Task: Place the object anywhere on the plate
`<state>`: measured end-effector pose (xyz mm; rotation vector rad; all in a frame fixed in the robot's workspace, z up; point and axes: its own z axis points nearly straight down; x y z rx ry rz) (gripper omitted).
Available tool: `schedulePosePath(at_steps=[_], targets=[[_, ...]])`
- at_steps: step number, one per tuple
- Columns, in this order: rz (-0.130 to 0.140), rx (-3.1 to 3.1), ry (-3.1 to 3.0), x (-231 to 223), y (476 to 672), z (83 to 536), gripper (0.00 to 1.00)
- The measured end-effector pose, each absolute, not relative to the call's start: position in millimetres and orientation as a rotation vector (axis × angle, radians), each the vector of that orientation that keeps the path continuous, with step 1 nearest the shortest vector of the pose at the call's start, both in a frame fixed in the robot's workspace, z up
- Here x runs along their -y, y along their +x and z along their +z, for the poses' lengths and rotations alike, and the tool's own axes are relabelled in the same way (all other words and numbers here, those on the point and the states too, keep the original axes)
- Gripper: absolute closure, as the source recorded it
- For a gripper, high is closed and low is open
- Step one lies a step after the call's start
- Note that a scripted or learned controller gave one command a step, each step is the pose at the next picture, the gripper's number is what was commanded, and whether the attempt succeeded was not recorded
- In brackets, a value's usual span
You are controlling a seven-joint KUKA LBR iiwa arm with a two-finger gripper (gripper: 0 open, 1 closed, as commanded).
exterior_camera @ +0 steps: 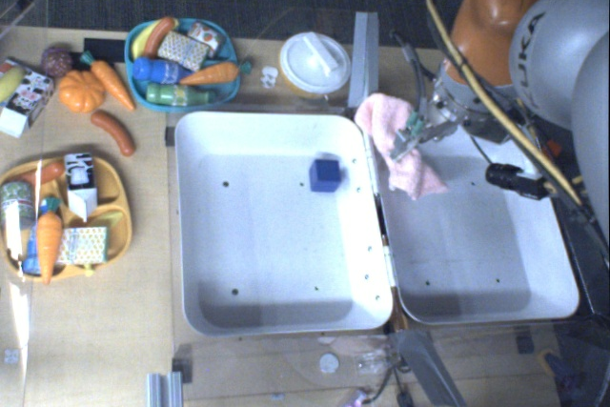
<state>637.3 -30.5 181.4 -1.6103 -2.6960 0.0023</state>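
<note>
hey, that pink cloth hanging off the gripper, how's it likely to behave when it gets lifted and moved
The pink cloth looks soft and crumpled, so it will probably droop and swing rather than hold a shape. It appears pinched at the gripper by one part, with folds trailing into the right bin, so it may drag. Being thin fabric, it is likely light.

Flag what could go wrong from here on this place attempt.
1. The hand sits at the pink cloth draped over the divider between the bins; it may snag or drag the cloth rather than grasp cleanly.
2. The blue cube lies alone in the left bin, away from the hand.
3. I can't make out a plate in either bin, so the target is unclear.
</note>
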Motion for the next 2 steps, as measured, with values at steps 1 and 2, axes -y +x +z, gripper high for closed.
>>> schedulePosePath(at_steps=[1,2], targets=[[0.000,2.704,-1.600,29.0,639.2,222.3,1.00],[-0.001,2.969,-1.024,-23.3,631.9,230.5,1.00]])
